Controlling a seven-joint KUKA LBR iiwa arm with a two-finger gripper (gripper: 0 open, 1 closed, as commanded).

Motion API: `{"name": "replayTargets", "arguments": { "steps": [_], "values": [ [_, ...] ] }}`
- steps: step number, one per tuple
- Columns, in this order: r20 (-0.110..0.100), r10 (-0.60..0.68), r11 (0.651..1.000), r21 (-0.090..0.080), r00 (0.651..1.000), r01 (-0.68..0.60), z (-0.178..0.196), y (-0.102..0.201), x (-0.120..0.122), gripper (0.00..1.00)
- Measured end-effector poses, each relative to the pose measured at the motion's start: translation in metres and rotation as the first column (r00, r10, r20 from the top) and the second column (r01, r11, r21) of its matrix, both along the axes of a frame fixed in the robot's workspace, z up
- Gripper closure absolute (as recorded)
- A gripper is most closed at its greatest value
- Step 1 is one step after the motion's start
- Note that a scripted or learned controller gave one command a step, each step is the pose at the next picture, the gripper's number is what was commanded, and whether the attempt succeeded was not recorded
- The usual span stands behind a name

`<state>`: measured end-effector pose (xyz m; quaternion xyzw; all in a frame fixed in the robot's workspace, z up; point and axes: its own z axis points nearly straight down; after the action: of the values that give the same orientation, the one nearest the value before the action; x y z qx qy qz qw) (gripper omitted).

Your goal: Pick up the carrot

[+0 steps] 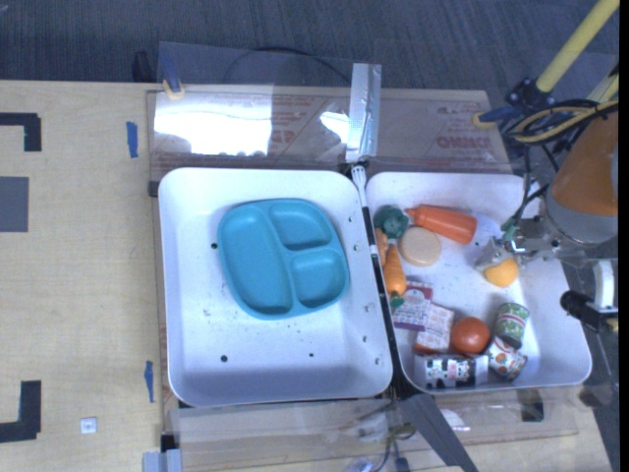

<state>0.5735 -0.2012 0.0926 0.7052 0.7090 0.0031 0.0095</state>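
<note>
Orange carrot at bin 12 o'clock, unlifted | gripper at 3 o'clock, finger state cannot tell | pick pending

Glossy white plastic bins sit on a pale, matt wooden bench; the blue divided tray looks like smooth plastic.

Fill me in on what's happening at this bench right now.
A robot arm reaches into the right bin from the right, its tool low beside a small yellow-orange fruit. The carrot it should pick up lies at the bin's far end, apart from the tool. The left bin holds a blue divided plate.
</note>
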Motion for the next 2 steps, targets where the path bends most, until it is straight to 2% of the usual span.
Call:
{"name": "replayTargets", "arguments": {
  "steps": [1, 2],
  "values": [
    [-0.012, 0.003, 1.000, 0.010, 1.000, -0.003, -0.005, 0.004, -0.003, 0.00],
    [-0.006, 0.177, 0.984, 0.021, 0.984, -0.176, -0.003, -0.010, -0.049, 0.00]
  ]
}}
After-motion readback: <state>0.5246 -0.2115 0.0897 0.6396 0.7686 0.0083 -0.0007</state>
